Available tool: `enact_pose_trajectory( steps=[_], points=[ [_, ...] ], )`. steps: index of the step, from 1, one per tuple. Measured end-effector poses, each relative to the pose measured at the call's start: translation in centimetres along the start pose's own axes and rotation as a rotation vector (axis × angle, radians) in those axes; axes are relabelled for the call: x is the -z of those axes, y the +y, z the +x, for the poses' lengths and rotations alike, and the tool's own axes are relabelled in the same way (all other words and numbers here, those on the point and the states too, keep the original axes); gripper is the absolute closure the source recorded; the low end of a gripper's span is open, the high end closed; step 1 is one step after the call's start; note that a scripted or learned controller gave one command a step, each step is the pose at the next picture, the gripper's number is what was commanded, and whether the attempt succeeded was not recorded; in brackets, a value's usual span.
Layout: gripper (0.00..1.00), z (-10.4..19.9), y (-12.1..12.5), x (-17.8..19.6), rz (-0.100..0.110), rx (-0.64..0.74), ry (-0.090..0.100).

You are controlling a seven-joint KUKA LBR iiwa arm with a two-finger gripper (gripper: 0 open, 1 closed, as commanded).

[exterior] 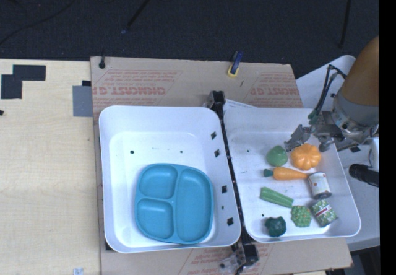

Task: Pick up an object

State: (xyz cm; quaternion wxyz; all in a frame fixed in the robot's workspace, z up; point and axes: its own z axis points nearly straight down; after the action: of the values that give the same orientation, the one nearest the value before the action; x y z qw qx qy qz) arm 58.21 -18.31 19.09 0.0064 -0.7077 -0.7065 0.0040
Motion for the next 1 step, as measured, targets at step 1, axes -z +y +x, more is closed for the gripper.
enact_pose_trajectory(
  steps=[1],
  points=[
    [0.0,-0.03,0.3,0.76,-0.014,0.002,-0.003]
  ],
)
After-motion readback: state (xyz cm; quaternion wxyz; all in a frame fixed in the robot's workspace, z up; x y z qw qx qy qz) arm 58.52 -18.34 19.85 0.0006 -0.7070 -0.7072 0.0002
